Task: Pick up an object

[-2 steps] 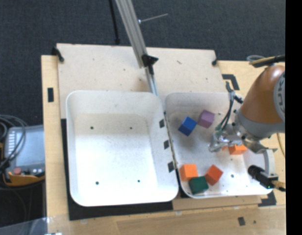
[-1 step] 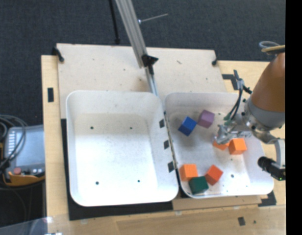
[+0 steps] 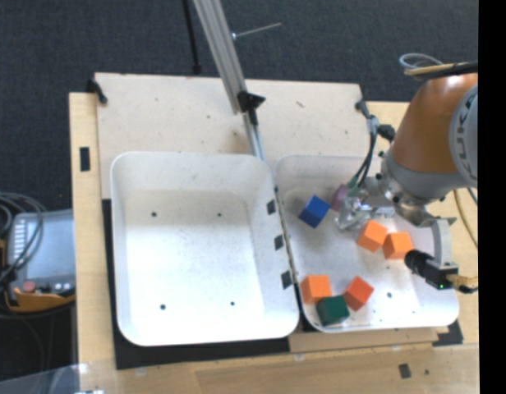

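The right bin [image 3: 417, 306] holds several small blocks. A blue block [image 3: 315, 211] lies near its left wall. Two orange blocks [image 3: 372, 235] [image 3: 397, 245] sit side by side in the middle. At the front lie an orange block [image 3: 317, 286], a green block [image 3: 333, 309] and a reddish-orange block [image 3: 359, 291]. My gripper [image 3: 350, 212] hangs low in the right bin, just right of the blue block and just up-left of the paired orange blocks. I see nothing clearly held between its fingers.
The left bin [image 3: 195, 245] sits beside the right one. A slanted metal post [image 3: 224, 52] rises from the bench behind the bins. A grey device with cables [image 3: 35, 257] lies off the bench at the left. The arm's orange band [image 3: 434, 130] overhangs the right bin.
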### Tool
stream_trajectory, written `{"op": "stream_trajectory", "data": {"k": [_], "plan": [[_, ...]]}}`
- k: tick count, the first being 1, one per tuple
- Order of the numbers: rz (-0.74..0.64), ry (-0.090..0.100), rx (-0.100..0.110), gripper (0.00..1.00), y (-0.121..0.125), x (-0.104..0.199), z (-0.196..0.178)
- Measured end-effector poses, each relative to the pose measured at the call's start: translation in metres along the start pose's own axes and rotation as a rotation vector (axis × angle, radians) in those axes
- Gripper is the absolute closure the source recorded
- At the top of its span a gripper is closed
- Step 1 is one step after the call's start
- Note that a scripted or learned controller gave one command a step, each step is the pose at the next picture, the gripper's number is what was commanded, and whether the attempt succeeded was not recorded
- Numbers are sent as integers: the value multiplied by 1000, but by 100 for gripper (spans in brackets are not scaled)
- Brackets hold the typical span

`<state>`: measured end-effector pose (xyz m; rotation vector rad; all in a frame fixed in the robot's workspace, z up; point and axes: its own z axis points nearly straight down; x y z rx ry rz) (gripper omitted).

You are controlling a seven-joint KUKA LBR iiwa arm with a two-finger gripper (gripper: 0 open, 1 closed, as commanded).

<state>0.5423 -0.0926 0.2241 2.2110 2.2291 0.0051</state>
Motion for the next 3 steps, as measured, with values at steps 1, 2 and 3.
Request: {"op": "stream_trajectory", "data": {"k": [1,2,3], "plan": [[5,-1,2,100,14,46,5],[0,-1,0,100,20,104,8],[0,0,1,100,32,150,4]]}}
